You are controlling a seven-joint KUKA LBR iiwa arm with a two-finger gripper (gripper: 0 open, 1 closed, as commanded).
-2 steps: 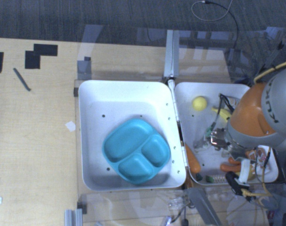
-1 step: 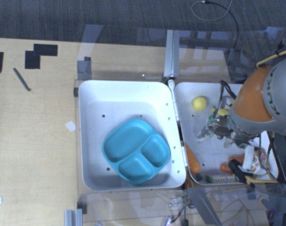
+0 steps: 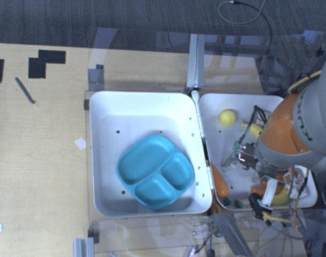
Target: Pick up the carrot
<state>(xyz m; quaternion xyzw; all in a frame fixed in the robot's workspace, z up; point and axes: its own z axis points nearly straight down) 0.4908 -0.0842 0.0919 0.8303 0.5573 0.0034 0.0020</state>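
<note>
Arm: the grey arm with the orange band [image 3: 283,130] sits highest and so closest to the lens, covering the right half of the right-hand bin.
Worktop: pale wooden worktop [image 3: 39,159] on the far left, bare apart from black tape marks.
Left bin: shallow white bin [image 3: 106,111] holding a turquoise three-compartment plastic plate [image 3: 155,171].
Carrot: the orange tapered carrot [image 3: 220,182] lies in the right-hand white bin [image 3: 211,108], tight against its left wall near the front corner; its long axis runs roughly along that wall, front to back.
Other items: a round yellow ball-like object [image 3: 227,116] sits towards the back of the same bin, well apart from the carrot.
Tool: the tool [image 3: 242,157] is low in the right bin; its finger state cannot be told from this angle, and nothing visible sits between them.
Key relation: the carrot lies to the left of the tool and slightly nearer the front, near but not touching. The coming move likely needs a short leftward shift, with the wall crowding one side of the grasp.
</note>
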